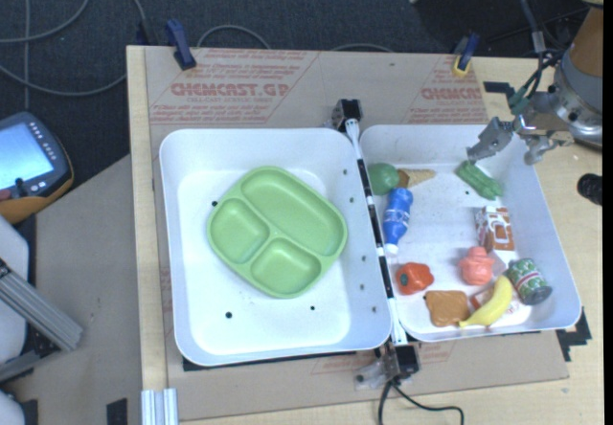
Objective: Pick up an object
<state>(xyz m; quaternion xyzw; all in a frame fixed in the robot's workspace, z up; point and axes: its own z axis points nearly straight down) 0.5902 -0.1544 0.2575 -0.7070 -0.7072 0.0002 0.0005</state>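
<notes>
My gripper [510, 144] hovers over the back edge of the right bin [558, 251], fingers spread, nothing between them. Just below it lies a green pickle [477, 179]. The same bin holds a green ice-cream cone [391, 177], a blue bottle [397, 214], a red pepper [414, 278], a pink toy [476, 266], a small red-and-white carton [495, 228], a green can [529, 280], a banana [491, 303] and a brown slice of toast [446, 307].
The left bin [187, 184] carries a green divided plate [278, 230]. Blue clamps [179, 42] grip the board's back edge. A black divider rail [369, 212] runs between the bins. Cables lie on the dark floor behind.
</notes>
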